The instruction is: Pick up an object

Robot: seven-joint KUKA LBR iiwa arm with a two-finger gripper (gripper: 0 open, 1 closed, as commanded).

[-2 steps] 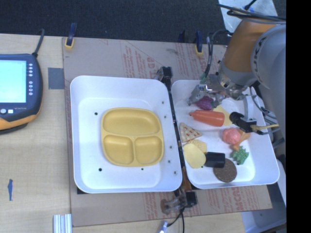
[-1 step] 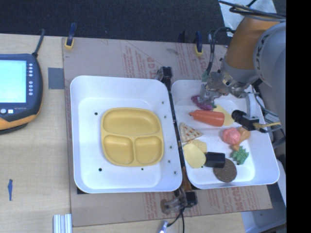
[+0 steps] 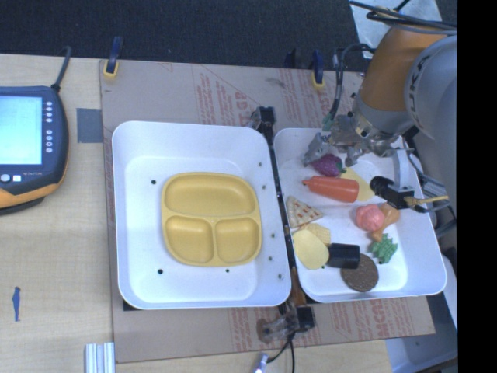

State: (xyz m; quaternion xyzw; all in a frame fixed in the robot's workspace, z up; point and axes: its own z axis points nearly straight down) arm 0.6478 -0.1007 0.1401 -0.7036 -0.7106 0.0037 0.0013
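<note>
Here we judge the grasp step underway: gripper [image 3: 335, 151] sits low over the purple toy [image 3: 327, 164] at the right bin's [image 3: 423, 282] far end, finger state untellable; next, a clean close and lift.

A light wooden bench top [image 3: 46, 270] fills the lower part of the scene, seen from above at a slant. A large sheet of brown cardboard [image 3: 225, 92] with faint red printing lies flat on it, held at its far edge by blue clamps [image 3: 114, 53]. A small grey square of tape [image 3: 89, 124] sits just left of the cardboard. At the left edge rests a handheld control pad [image 3: 27, 142] with a pale screen and an orange and grey casing. Beyond the bench, dark carpet-like floor [image 3: 194, 10] runs across the top. Lighting is even and bright.
</note>
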